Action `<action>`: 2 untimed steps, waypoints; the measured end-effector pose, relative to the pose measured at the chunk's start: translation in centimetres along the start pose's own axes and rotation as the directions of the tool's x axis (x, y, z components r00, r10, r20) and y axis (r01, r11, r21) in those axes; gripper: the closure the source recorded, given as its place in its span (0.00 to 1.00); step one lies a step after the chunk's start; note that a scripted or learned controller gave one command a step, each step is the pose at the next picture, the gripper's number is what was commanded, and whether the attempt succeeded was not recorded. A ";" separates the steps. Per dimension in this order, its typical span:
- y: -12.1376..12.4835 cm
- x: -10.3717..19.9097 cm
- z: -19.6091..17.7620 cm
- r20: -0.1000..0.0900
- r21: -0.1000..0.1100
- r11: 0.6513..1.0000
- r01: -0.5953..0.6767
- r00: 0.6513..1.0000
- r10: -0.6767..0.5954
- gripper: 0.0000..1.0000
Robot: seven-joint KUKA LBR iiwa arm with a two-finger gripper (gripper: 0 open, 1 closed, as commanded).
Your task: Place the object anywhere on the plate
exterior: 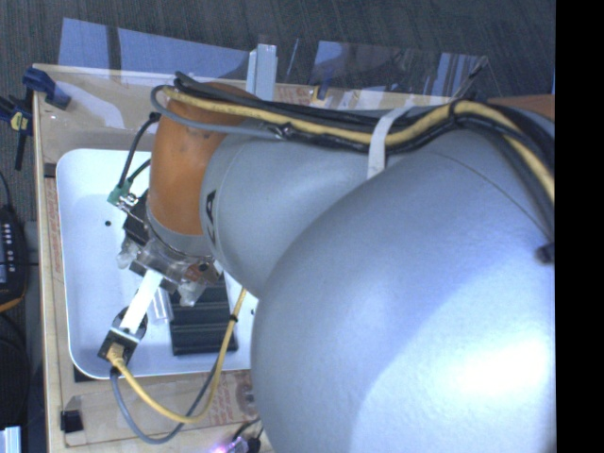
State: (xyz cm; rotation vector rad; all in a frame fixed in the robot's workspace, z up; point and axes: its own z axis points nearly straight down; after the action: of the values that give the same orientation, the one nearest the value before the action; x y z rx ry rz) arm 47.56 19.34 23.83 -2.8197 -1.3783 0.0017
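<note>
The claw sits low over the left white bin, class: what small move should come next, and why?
Probably a short lift straight up. The claw hangs close over the left bin, beside a dark ridged block, and the arm's grey body blocks much of the bench. Rising would likely reveal whether anything is held, and where the plate lies.

A shallow white bin lies on the desk, its left wall and rounded near corner in plain sight. The desk is pale wood, and a small black block sits at its near left corner. A blue clamp grips the desk's far left corner. Clear plastic panels stand upright along the far edge, with a pale post between them. Dark grey carpeted floor spreads beyond. A black device with an orange cable sits at the left edge, off the desk.
</note>
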 end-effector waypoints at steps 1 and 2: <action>-1.6 1.9 5.9 0.007 0.003 0.996 -0.086 0.996 0.086 0.00; -1.6 1.9 14.8 0.006 0.000 0.933 -0.361 0.933 0.361 0.00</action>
State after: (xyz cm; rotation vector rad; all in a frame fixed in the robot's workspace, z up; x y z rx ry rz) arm 47.40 21.85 9.04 -3.0268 -0.8383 0.0113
